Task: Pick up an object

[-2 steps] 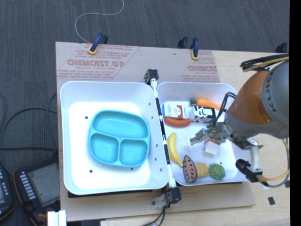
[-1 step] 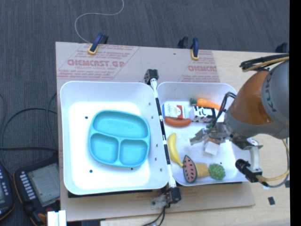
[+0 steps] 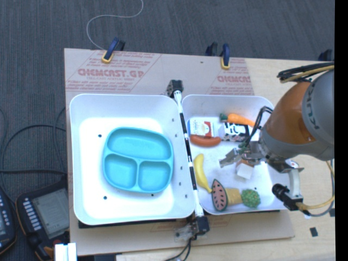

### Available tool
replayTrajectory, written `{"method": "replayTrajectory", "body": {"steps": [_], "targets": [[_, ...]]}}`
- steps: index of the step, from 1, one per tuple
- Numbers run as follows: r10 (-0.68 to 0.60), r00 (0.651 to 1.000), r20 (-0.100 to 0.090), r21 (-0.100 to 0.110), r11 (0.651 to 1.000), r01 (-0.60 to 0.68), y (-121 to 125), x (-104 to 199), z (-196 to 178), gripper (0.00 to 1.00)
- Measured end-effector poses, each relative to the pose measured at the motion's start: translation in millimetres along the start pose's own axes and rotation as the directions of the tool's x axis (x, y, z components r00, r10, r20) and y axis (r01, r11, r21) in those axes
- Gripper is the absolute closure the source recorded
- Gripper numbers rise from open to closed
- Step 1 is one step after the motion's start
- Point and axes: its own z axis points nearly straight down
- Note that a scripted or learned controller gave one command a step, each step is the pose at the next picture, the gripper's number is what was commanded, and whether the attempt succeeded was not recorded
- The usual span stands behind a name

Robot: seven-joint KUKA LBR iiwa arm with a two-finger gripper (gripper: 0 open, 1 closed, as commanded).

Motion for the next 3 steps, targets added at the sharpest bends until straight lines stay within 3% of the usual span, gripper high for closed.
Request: {"method": "replayTrajectory", "body": {"steps": [3], "targets": [[-0.001, 1.000, 0.000, -0.001, 1.000, 0.001, -0.3, 2.2, 0.2, 0.00]]}}
